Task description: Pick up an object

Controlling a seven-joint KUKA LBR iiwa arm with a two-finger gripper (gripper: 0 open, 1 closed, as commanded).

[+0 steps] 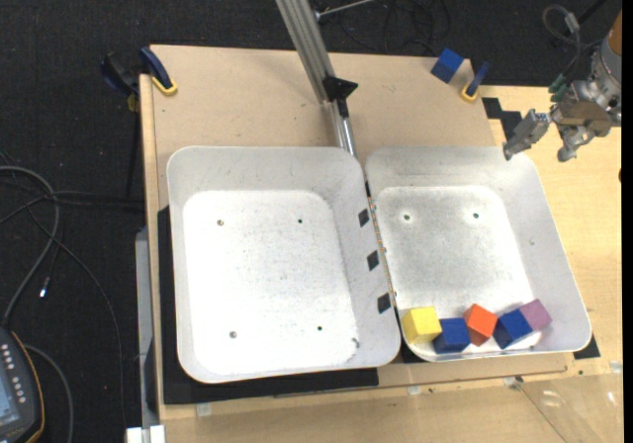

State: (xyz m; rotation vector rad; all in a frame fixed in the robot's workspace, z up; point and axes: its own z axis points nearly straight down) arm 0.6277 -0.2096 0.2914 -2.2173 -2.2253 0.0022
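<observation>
Blue clamp (153,70) at bench corner, metal pole (302,21) slanting, cables (40,233) on floor

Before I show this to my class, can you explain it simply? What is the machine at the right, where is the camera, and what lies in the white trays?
One camera looks down at a slant on a wooden bench. It bears two shallow white bins: the left bin and the right bin. The machine is a robot arm reaching in from the right; its gripper hangs open above the right bin's far corner, holding nothing. Along that bin's near edge lie a yellow block, a blue block, an orange block, another blue block and a purple block.
</observation>
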